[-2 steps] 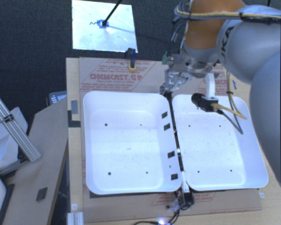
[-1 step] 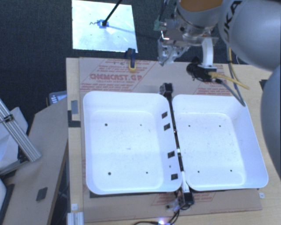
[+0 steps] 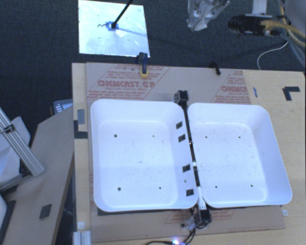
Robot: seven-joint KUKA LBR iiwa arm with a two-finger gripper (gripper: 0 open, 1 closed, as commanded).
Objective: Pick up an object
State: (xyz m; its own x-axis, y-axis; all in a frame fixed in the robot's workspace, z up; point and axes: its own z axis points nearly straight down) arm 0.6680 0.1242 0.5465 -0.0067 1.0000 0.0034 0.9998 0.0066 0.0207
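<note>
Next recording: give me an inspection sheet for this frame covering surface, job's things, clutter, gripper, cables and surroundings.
Surface: wooden bench under a printed board; left bin and right bin sit side by side, joined by a clip strip.
Job's things: nothing seen to pick in either bin.
Clutter: yellow clamp at the board's far edge.
Gripper: gripper is high at the top of the view, beyond the bench; finger state not readable.
Cables: white cable loops at top right; wires at the near edge.
Surroundings: dark carpet, shiny plate, metal rail on the left.
</note>
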